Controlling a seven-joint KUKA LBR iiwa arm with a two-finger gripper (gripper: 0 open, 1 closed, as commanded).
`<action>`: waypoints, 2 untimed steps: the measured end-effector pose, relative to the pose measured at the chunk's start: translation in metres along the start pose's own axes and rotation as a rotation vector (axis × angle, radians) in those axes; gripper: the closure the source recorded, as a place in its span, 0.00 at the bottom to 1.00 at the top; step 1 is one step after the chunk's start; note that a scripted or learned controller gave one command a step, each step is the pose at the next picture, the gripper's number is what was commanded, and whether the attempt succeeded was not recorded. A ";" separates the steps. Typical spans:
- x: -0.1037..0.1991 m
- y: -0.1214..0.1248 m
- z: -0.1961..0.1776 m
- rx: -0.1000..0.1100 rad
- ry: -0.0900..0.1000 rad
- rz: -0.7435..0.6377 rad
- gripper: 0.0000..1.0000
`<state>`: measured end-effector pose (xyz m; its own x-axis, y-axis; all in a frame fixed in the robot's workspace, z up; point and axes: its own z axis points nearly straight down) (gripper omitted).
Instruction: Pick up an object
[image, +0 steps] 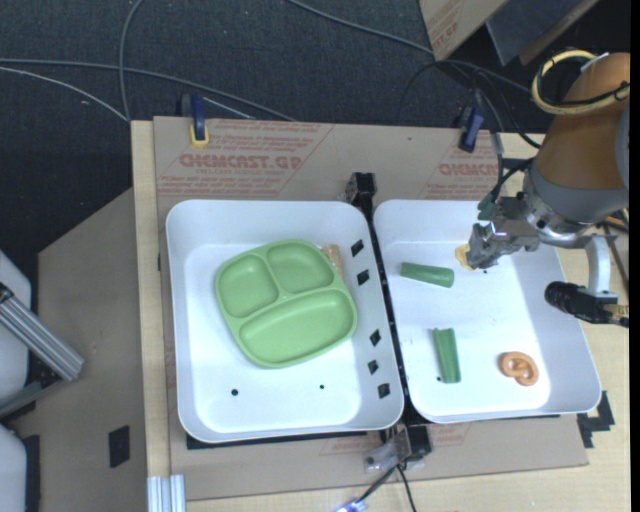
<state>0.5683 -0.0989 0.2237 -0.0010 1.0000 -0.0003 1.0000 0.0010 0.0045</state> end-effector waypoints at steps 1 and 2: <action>0.056 0.008 0.008 0.006 0.003 -0.005 1.00; 0.106 0.009 -0.004 0.002 0.003 -0.005 1.00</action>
<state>0.5773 0.0071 0.2280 -0.0063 1.0000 0.0027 1.0000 0.0063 0.0024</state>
